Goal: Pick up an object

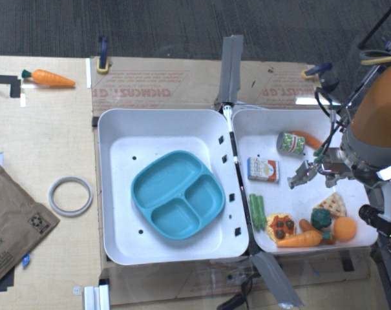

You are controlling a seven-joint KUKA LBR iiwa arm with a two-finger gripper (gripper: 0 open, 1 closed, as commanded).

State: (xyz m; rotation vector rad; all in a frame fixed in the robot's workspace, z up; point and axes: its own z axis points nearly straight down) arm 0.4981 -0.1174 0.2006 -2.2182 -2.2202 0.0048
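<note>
The right bin holds several toy foods: a green-and-white can with a carrot behind it, a small carton, a green pea pod, a yellow piece with red spots, a second carrot, a dark green lump, a pale wedge and an orange. My gripper hangs above the bin's middle, right of the carton and below the can. It is open, with nothing between its fingers.
The left bin holds a blue divided plate. On the bench to the left lie a carrot, a grey tape ring and a cardboard box. Cables hang at the right by the arm.
</note>
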